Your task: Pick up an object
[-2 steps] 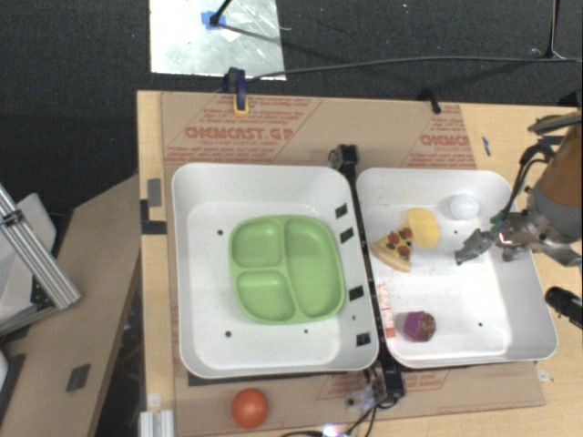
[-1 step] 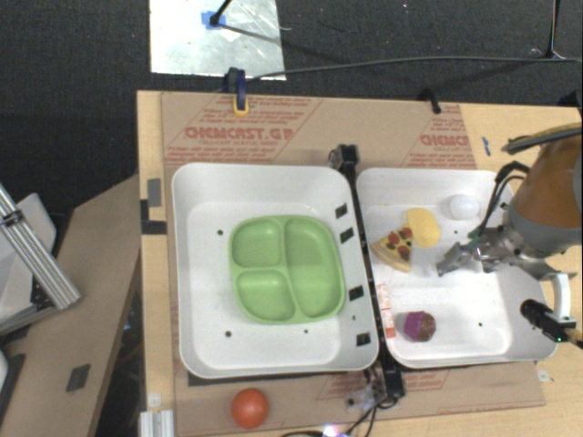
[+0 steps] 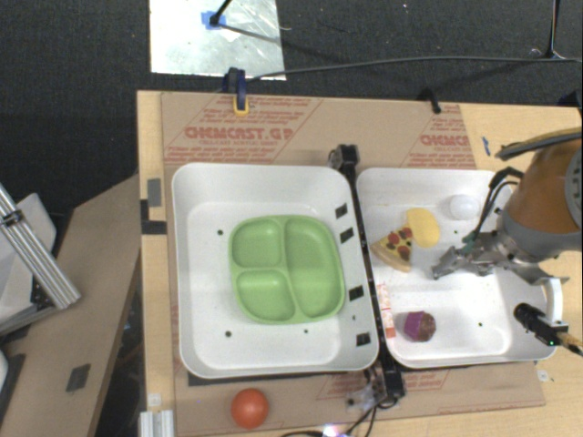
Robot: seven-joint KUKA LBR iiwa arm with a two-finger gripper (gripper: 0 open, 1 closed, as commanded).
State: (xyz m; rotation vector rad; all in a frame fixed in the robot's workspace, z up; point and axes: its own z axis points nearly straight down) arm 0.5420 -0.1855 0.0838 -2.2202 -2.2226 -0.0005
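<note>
In the right bin lie a pizza slice toy, a yellow rounded object, a purple round object near the front, and a pale white object at the back. My gripper reaches in from the right, low over the bin's middle, just right of the pizza slice and the yellow object. Nothing shows between its fingers. The left bin holds a green divided plate.
An orange ball rests on the bench in front of the left bin. A black divider with clips runs between the bins. The arm's orange band hangs over the right bin's far right side.
</note>
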